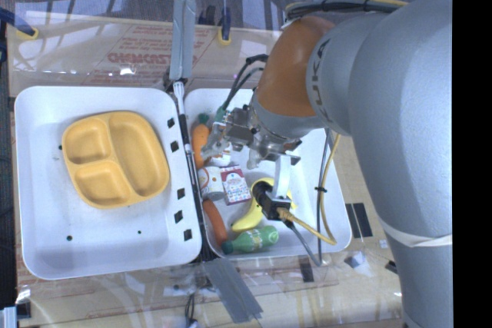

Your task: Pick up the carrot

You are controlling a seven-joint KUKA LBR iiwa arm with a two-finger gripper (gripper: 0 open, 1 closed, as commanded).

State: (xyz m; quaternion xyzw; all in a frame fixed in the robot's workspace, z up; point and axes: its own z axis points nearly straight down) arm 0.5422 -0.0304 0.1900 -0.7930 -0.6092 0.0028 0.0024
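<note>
Your carrot (200, 142) is lying against the right bin's (338, 230) left wall, not picked up yet. The gripper (231, 136) hovers just beside it; can't tell its state.

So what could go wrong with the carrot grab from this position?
The carrot lies tight against the right bin's left wall, so a finger may hit the wall. A small carton and other items crowd it, inviting a wrong grab. A second carrot lower down could confuse the target.

Glossy white plastic bins (46, 242), matt yellow plastic tray (115, 157)
</note>
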